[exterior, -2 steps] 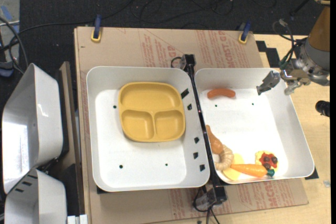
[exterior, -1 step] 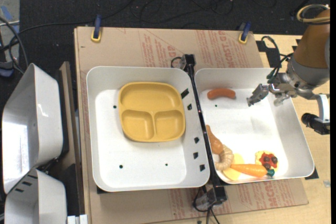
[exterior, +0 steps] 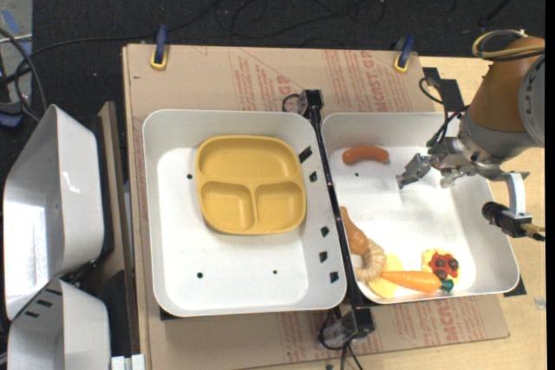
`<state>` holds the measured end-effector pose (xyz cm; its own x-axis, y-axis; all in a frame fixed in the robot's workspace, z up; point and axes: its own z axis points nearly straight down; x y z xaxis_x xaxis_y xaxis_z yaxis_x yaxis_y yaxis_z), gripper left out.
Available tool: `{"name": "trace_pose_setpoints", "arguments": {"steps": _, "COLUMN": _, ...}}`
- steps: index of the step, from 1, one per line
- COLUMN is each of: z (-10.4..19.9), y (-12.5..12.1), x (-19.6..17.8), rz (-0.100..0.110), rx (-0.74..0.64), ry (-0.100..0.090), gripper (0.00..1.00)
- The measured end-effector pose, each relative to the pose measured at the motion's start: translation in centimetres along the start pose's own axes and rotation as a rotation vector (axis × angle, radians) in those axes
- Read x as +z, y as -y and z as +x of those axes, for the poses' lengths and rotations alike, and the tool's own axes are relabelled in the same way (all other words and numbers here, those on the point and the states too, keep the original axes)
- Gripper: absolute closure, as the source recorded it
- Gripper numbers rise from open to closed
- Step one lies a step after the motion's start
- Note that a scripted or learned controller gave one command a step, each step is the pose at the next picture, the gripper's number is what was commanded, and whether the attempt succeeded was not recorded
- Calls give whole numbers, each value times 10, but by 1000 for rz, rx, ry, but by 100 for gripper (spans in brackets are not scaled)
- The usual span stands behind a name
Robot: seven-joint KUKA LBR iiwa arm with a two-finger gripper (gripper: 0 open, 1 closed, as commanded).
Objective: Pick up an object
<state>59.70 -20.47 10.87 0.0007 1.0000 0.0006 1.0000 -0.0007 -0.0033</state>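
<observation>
The right white bin (exterior: 486,212) holds an orange-brown sausage (exterior: 365,155) near its back left. A tan drumstick-shaped piece (exterior: 359,245), an orange carrot (exterior: 413,280) and a yellow piece with red and dark toppings (exterior: 441,263) lie along its front edge. My gripper (exterior: 429,176) hangs over the back right part of this bin, to the right of the sausage and apart from it. Its fingers (exterior: 410,177) stand open with nothing between them.
The left white bin (exterior: 173,256) bears a yellow divided plate (exterior: 251,185). A black divider (exterior: 328,186) runs between the two bins. The grey arm with its orange band (exterior: 507,91) comes in over the right bin's far right corner.
</observation>
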Motion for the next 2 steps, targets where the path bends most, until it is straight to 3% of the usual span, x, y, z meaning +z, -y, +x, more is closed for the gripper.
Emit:
{"name": "trace_pose_setpoints", "arguments": {"steps": 1, "z": 1, "y": 0, "x": 17, "rz": -3, "rx": 0, "ry": 1, "gripper": 0}}
{"name": "trace_pose_setpoints", "arguments": {"steps": 2, "z": 1, "y": -1, "x": 6, "rz": -5, "rx": -1, "ry": 2, "gripper": 100}}
